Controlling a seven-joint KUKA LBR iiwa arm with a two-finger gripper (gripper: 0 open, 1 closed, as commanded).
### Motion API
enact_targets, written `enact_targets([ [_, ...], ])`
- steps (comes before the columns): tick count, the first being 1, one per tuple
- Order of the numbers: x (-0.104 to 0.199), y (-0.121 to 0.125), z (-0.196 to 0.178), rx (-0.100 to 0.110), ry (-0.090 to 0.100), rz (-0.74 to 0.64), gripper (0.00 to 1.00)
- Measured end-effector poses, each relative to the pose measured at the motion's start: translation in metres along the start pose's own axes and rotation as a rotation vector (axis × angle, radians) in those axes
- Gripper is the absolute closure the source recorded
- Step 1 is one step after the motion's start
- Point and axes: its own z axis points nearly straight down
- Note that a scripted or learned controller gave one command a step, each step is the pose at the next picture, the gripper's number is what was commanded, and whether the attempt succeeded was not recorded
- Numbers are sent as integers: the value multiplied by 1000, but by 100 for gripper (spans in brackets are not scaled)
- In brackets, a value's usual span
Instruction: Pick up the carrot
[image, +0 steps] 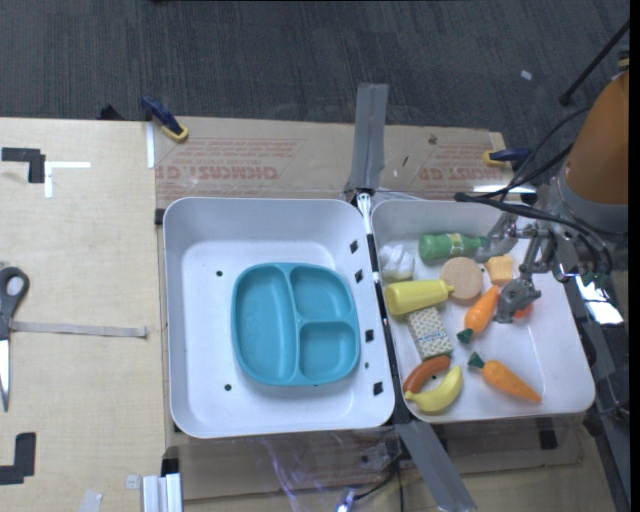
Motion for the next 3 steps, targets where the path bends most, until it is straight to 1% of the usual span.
enact_targets([
  [1, -14, -21, 142, 0, 0, -22, 0],
  [2, -17, -20, 131, 2, -5, -25, 100],
  [3, -45, 55, 54, 0, -2, 115, 100],
])
